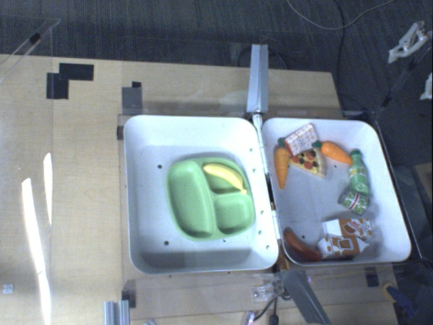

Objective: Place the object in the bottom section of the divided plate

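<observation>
A pale wooden bench stands on dark carpet, with two shallow white bins side by side on it. In the left bin lies a green divided plate. A yellow banana rests in its upper right section, and the large left section and the lower right section hold nothing.

The right bin holds a scatter of toy food. Two carrots lie near the top, with a pizza slice and a small printed box between them. A green bottle and a green can sit along the right side. A carton and a red sausage lie at the bottom.
</observation>
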Robot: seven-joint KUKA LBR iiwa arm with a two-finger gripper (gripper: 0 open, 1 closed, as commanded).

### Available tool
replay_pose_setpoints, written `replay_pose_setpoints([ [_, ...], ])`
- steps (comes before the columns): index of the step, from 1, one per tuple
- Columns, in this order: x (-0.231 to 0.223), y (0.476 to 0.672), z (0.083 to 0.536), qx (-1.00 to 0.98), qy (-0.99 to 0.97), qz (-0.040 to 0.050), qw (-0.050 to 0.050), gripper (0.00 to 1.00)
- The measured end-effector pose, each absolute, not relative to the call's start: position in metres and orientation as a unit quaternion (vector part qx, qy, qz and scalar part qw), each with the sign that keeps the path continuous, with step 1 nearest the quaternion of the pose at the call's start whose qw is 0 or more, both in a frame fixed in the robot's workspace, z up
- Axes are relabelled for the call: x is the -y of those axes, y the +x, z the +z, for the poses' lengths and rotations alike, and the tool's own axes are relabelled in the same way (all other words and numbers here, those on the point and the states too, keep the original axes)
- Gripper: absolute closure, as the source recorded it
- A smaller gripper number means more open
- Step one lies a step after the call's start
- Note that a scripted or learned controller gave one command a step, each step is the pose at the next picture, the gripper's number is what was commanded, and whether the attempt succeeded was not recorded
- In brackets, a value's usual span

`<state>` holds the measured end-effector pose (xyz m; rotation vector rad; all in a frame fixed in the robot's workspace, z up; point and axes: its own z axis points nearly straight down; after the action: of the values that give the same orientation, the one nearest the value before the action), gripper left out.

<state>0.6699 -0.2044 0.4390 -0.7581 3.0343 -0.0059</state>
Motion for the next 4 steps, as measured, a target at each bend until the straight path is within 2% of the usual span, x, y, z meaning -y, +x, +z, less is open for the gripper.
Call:
replay_pose_setpoints([
  [2, 0.203, 0.670, 0.439, -0.761, -0.649, -0.0039, 0.006, 0.00],
  [3, 0.200, 0.670, 0.438, -0.679, -0.734, -0.0042, 0.005, 0.00],
  [4, 0.192, 0.670, 0.438, -0.487, -0.874, -0.0049, 0.004, 0.00],
])
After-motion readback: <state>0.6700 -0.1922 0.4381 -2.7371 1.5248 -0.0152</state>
